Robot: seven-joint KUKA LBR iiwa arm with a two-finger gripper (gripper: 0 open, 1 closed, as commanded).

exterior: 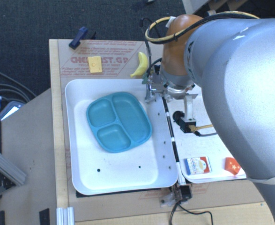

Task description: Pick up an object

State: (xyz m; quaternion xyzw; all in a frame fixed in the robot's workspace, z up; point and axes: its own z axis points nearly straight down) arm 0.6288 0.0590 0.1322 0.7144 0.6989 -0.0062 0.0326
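Blue plate (119, 121) lies in left white bin (81, 172) on wooden bench (62, 139).

Two shallow white bins sit side by side on the bench: the left bin (76, 139) and the right bin (212, 175), the latter largely covered by the arm. The left bin holds one blue divided plate (119, 121) with three compartments, while the visible part of the right bin shows one small white carton with a red and blue label (196, 165) and one orange-red item (232, 165). Outside the bins there are one yellow banana (140, 64), one yellow square tag (95, 64) and one dark blue clip (78, 38).
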